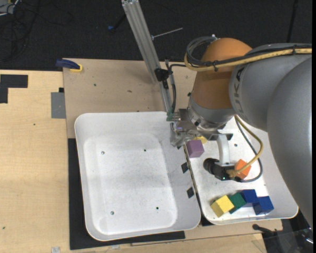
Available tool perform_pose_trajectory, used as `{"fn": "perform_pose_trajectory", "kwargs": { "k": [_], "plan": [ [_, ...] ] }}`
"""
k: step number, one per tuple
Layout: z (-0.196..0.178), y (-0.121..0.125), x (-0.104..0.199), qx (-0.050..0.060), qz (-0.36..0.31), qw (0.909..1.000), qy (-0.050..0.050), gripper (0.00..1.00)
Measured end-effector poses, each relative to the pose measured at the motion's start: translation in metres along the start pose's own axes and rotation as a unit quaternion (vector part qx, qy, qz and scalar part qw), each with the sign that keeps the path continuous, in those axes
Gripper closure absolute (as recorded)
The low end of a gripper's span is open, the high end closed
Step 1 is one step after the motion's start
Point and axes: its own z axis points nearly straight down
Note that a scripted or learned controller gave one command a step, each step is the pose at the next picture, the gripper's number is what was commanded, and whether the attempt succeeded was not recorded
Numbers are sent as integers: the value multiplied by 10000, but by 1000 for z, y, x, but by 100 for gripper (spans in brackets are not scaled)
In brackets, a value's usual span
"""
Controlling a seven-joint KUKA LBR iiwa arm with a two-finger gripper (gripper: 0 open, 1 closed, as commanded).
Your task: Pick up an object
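Observation:
My gripper (180, 137) hangs over the left edge of the right bin (284, 210), near the wall it shares with the left bin (95, 125). A purple block (195, 148) sits right beside the gripper, on its lower right. Whether the block is touched or held cannot be made out. Further down the right bin lie an orange block (243, 168), a yellow block (221, 205), a green block (237, 200) and two blue blocks (257, 201) in a loose row near the front edge.
A slanted aluminium rail (145, 41) rises behind the bins, close to the wrist. The grey arm covers the right bin's far and right side. Small black clips (190, 192) sit on the divide between the bins.

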Motion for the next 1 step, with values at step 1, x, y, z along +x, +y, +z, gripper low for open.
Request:
{"fn": "perform_pose_trajectory", "kwargs": {
  "k": [1],
  "plan": [
    [-16, 17, 46, -7, -1, 10000, 1, 100]
  ]
}}
